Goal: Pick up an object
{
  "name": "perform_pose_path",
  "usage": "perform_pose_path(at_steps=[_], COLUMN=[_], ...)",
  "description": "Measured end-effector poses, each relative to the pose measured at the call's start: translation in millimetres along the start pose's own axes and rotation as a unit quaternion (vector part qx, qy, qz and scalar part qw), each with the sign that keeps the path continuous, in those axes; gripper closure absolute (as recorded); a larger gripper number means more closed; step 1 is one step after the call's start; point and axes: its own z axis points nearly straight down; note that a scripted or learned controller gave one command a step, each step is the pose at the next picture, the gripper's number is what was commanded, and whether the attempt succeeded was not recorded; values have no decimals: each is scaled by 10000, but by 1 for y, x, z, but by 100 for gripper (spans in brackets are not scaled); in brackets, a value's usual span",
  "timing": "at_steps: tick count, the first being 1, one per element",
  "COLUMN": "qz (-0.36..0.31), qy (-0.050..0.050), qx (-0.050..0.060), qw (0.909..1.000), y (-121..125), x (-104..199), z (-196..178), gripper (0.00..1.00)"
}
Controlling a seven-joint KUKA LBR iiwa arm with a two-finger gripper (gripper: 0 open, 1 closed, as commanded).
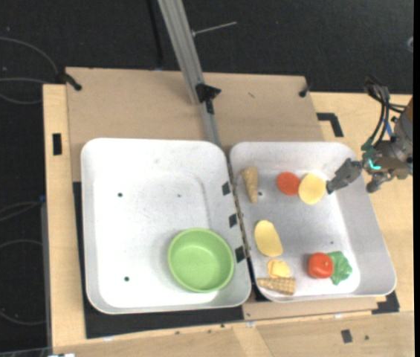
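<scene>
My gripper (358,180) hovers at the right bin's (366,229) upper right rim, open, with its two dark fingers spread and nothing between them. Its left finger (342,176) reaches close to a yellow round piece (312,189), which lies beside a red ball (288,183). Further left in that bin lies a tan cone-shaped piece (250,184). A yellow oval piece (267,237) rests in the middle. At the front are a waffle-patterned yellow piece (279,279) and a red fruit with green leaves (328,265).
The left bin (120,199) holds a green bowl (201,259) at its front right corner. A grey metal pole (183,43) slants up from the back between the bins. Cables (382,117) hang at the arm's wrist on the right.
</scene>
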Motion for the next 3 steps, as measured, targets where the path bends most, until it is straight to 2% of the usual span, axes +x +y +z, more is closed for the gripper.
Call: perform_pose_path(at_steps=[1,3], qz=[27,30], qy=[-10,-12], qx=[34,32], qw=[10000,10000], y=[2,-5], x=[1,-8], z=[63,177], gripper=[0,0])
